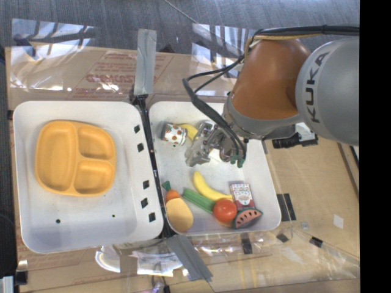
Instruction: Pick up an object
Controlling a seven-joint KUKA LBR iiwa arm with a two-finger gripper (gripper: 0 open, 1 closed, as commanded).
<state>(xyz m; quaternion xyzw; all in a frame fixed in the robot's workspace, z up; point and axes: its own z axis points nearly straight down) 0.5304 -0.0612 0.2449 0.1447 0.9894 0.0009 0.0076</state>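
Overhead, the robot's gripper (211, 148) hangs over the right bin (269, 182); whether it grips anything cannot be told. Just below it lies a banana (208, 187), a tomato (224, 210) beyond, a yellow tray (74, 157) well apart.

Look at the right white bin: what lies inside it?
Inside the right bin: a spotted cup, banana, tomato, watermelon slice, small carton and yellow rounded piece. The gripper and arm cover whatever lies beneath them.
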